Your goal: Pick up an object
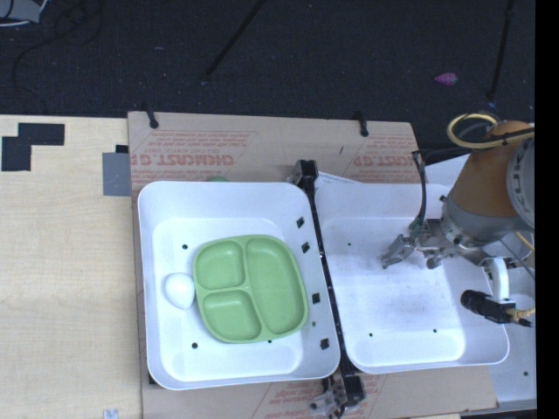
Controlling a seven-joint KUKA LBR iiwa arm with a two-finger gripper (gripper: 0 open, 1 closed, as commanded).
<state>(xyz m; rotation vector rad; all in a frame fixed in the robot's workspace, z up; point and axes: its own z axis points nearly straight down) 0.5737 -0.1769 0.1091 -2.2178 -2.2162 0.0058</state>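
A: Where does the pick stand?

B: Not begun, I'd judge. The hand [400,253] hangs over the right bin [410,352], near that bin's far right part, and nothing sits between its fingers. They look spread apart, so released, though they are small and the reading is not certain.

A: And the things to pick?

B: Both lie in the left bin [166,208]. A green divided plate [250,287] rests in the middle of its floor, and a small white ball [179,290] sits just beside the plate's left edge, close to the bin's left wall.

A: So the hand is in the wrong bin?

B: Well apart from both objects, with the wall between the bins in the way. Everything is left to do: cross to the left bin, come down on one object, close, lift. The ball looks the easier grasp; the plate is wide and flat.
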